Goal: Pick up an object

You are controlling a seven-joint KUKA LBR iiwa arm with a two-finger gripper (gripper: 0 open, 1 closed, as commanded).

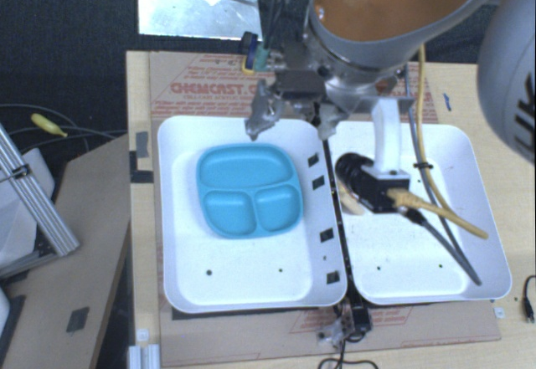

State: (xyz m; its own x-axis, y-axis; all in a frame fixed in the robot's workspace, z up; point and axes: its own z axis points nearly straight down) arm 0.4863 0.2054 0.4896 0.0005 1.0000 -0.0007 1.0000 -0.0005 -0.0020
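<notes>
In the left bin point(243, 275), toward its far half, a blue divided plate point(249, 190) lies flat, its slightly longer axis running across the bin from left to right with a faint tilt. Its one wide compartment faces the far rim and its two smaller ones face the near edge. Above the far rim of that bin, close to the divide with the right bin point(419, 267), the gripper point(287, 131) hangs over the worktop point(193, 79) with its two fingers spread wide and nothing between them, one fingertip just off the plate's far edge.
</notes>
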